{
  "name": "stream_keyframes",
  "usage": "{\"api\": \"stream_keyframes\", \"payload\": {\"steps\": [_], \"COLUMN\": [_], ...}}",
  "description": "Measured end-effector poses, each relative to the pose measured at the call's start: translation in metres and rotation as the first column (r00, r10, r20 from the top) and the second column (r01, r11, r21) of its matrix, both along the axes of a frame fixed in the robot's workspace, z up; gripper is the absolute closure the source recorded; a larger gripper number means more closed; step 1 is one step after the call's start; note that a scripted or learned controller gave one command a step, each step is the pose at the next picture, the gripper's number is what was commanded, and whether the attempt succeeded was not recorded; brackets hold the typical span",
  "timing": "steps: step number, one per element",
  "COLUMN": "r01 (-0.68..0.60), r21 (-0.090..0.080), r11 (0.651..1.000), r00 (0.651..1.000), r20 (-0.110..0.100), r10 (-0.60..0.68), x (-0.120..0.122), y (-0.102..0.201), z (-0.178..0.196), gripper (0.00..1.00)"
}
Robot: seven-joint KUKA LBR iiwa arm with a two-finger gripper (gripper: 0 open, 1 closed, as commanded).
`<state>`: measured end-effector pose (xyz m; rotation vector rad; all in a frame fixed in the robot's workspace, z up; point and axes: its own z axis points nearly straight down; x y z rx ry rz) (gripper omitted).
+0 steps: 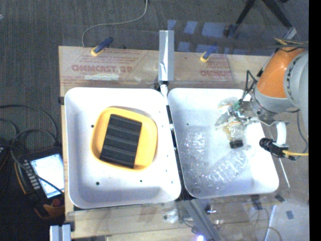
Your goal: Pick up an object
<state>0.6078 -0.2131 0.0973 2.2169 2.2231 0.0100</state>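
The gripper (234,130) is low in the right bin (200,182), at a clear plastic bottle (228,167); I can't tell its grip. Next probably a careful lift.

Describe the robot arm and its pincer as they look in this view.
The arm is grey with a rounded orange band above the wrist. Dark cables run down beside it. The pincer is a small cluster of metal and dark parts, and a yellow-tipped black cable sits beside it.
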Motion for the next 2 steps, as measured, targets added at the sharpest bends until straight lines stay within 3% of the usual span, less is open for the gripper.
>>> {"api": "stream_keyframes", "payload": {"steps": [1, 2], "r01": [-0.001, -0.021], "r21": [0.001, -0.005], "r11": [1.000, 1.000], "r00": [1.000, 1.000], "r20": [0.001, -0.015], "r10": [0.001, 0.021], "x": [0.001, 0.059], "y": [0.001, 0.061], "z": [0.010, 0.083], "gripper": [1.00, 1.00]}}
